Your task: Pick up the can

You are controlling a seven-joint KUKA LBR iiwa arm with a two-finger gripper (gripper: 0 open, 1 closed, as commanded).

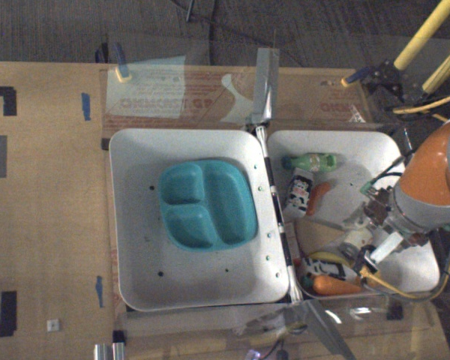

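The can [298, 193], white with black and red print, lies in the right bin [360, 139] close to its left wall, just below a green bottle [313, 161]. My gripper [364, 249] hangs low over the lower middle of that bin, to the right of and below the can and apart from it. Nothing is visibly held by it. The arm's grey wrist and orange band [435, 172] come in from the right and cover part of the bin's right side.
A red-orange oblong item [319, 197] touches the can's right side, beside a pale grey flat piece [343, 201]. A banana [326, 259] and a carrot [336, 285] lie at the bin's front. The left bin [135, 223] holds a teal divided plate [208, 203].
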